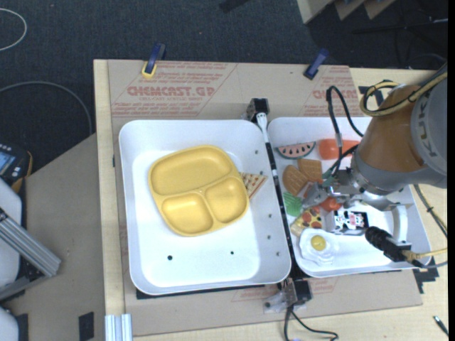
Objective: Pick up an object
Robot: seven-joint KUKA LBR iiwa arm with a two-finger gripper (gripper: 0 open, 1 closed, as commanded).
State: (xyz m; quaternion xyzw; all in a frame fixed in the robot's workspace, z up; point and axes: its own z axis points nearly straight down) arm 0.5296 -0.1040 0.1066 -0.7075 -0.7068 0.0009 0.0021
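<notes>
The end effector (328, 195) is low inside the right bin (412, 222), among the toy foods, and its tips are hidden in the clutter, so I cannot tell its state or whether it has anything.

Closest to it is a small red piece (330, 204), touching or just under it, and a green piece (293, 204) lies just beside it toward the left bin. A little nearer to the camera from the end effector is the egg (318, 245), flat on the bin floor, and beside it a small card (350, 221) with dark print. On the far side of the end effector lies a bread piece (302, 175), and beyond it the melon slice (296, 149), with its long axis across the bin, and an orange piece (328, 148).

So the likely object is directly below or just left of the end effector; the next move probably needs only a short descent, not a long reach.

The arm (391, 148) comes from the right, bent over the right bin with its wrist pointing down and left. The yellow tray (195, 189) in the left bin (142, 212) is well apart, with a waffle piece (252, 183) at its edge.
</notes>
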